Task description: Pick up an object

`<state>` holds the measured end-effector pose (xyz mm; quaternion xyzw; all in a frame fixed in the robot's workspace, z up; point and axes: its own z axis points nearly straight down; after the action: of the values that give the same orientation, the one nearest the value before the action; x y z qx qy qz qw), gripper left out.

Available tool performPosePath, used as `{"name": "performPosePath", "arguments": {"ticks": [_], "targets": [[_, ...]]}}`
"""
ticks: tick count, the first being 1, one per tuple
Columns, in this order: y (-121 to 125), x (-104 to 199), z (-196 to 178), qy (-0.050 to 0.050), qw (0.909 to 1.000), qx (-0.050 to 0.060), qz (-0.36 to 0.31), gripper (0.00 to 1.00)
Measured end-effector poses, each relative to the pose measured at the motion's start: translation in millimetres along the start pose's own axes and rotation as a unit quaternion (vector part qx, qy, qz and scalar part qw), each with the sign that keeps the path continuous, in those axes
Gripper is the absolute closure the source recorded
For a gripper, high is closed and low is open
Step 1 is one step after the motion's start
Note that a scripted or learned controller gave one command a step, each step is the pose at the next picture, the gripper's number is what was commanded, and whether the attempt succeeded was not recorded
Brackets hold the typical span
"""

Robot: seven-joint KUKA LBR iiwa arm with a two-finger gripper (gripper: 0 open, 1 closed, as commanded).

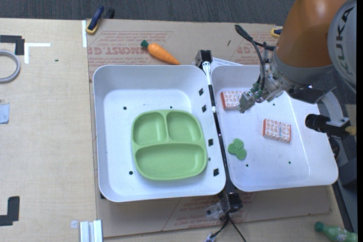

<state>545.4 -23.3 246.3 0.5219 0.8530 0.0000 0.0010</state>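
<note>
In the right bin [317, 173] lie a small red-and-white packet [230, 99] near the back left, a second red-and-white packet [276, 130] in the middle, and a small green leafy toy [237, 149] at the left. My gripper [248, 102] hangs from the grey and orange arm over the back of this bin, its tip just right of the first packet. Nothing shows between its fingers.
The left bin [110, 122] holds a green divided plate [168, 144]. An orange toy carrot [160, 52] lies on the cardboard behind the bins. A blue-and-yellow item [95, 18] sits at the cardboard's back left corner. A green object [334, 230] lies at the bottom right.
</note>
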Motion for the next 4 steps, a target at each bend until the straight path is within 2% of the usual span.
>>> {"name": "performPosePath", "arguments": {"ticks": [1, 2, 3, 4], "targets": [[0.0, 0.0, 0.0, 0.000, 1.0000, 0.000, 0.000, 0.00], [97.5, -3.9, 54.4, 0.000, 1.0000, 0.000, -0.007, 0.00], [18.8, -20.9, 54.3, 0.000, 0.9998, 0.001, -0.018, 0.00], [74.4, -7.4, 54.2, 0.000, 0.9976, 0.000, -0.069, 0.00]]}}
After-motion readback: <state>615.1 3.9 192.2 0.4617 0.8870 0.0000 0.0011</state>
